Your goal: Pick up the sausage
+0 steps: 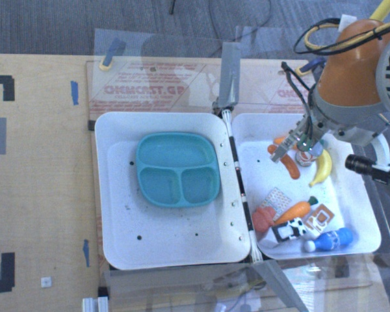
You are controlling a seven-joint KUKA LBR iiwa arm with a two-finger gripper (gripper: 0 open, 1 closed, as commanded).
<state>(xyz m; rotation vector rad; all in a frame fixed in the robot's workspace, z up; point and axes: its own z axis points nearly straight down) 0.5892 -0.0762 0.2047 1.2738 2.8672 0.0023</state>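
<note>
Pincer (pixel 292 147) low in right bin (pixel 370 203), touching sausage (pixel 288 166); banana (pixel 322 167) beside.

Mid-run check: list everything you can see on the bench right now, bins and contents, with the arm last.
Bins: two, white, side by side.
Divided plate: one, teal, left bin.
Sausage: one, orange-red, right bin, under the gripper.
Banana: one, yellow, right bin.
Carrot: one, orange, right bin.
Bottle: one, blue, right bin's near corner.
Red lump: one, right bin; can't identify.
Arm: one, grey and orange.
Gripper: one, low over the sausage.
</note>
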